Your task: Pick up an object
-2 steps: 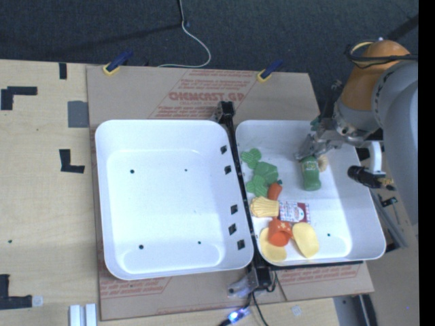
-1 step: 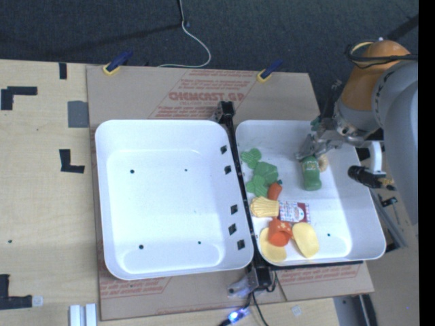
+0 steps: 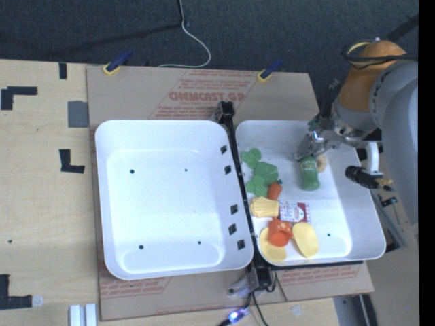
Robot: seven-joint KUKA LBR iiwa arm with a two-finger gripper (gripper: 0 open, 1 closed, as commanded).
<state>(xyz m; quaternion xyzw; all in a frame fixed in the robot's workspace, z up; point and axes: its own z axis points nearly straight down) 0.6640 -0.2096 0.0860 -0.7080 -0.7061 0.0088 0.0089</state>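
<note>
My gripper (image 3: 308, 152) hangs over the back part of the right bin (image 3: 353, 226), reaching in from the right. Right under its tip a small dark green cylinder (image 3: 310, 176) sits on the bin floor; whether the tip touches it I cannot tell. A pale yellowish bit (image 3: 321, 161) lies beside the tip. Along the bin's left side lie light green pieces (image 3: 259, 172), a small orange piece (image 3: 274, 191), a yellow piece (image 3: 264, 207), a red and white packet (image 3: 294, 212), a red fruit (image 3: 279, 233) and a yellow fruit (image 3: 306, 240).
The left bin (image 3: 163, 195) stands beside the right one, joined by a black divider with clips (image 3: 234, 182). Both bins rest on a cardboard sheet (image 3: 197, 94). The arm's grey body and orange band (image 3: 370, 80) overhang the right bin's far right edge.
</note>
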